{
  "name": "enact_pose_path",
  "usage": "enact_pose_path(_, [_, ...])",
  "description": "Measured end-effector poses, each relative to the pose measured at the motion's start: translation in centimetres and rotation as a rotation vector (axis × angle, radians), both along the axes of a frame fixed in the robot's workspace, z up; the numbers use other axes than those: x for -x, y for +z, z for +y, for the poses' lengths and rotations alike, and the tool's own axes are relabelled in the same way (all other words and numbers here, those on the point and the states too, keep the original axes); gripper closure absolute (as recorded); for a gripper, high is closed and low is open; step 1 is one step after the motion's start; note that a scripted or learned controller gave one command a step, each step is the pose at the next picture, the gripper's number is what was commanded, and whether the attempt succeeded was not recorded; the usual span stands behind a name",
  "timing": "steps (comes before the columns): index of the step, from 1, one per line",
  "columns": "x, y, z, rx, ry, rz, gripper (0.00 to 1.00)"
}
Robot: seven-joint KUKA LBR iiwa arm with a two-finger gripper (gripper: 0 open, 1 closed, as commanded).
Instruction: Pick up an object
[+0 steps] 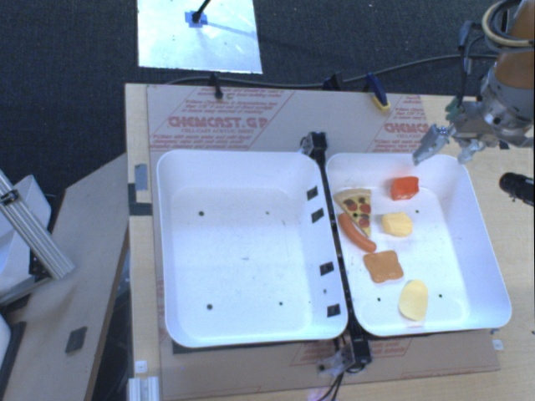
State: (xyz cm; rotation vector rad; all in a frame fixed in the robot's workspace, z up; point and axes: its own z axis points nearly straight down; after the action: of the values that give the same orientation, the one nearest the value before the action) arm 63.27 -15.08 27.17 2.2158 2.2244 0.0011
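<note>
Pincer spread open (holding nothing) above right bin's far rim.

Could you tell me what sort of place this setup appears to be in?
Probably a robotics lab bench for grasping trials: two white bins clipped side by side on a board, toy food such as a pizza slice, and a robot's end effector above them.

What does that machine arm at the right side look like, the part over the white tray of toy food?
The arm is grey metal with a tan, orange-tinted band near its upper end. Dark cables loop around the top of it. It ends in a silvery two-finger gripper, whose thin metal fingers look light grey.
</note>
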Motion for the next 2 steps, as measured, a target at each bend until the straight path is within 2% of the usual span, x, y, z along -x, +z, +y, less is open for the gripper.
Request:
enact_pose_path(1, [1.2,-15.4,2.1,-0.005,0.0,0.015,0.0])
enact_pose_path(2, [7.0,-18.9,4.2,-0.002,-0.004,0.005,0.0])
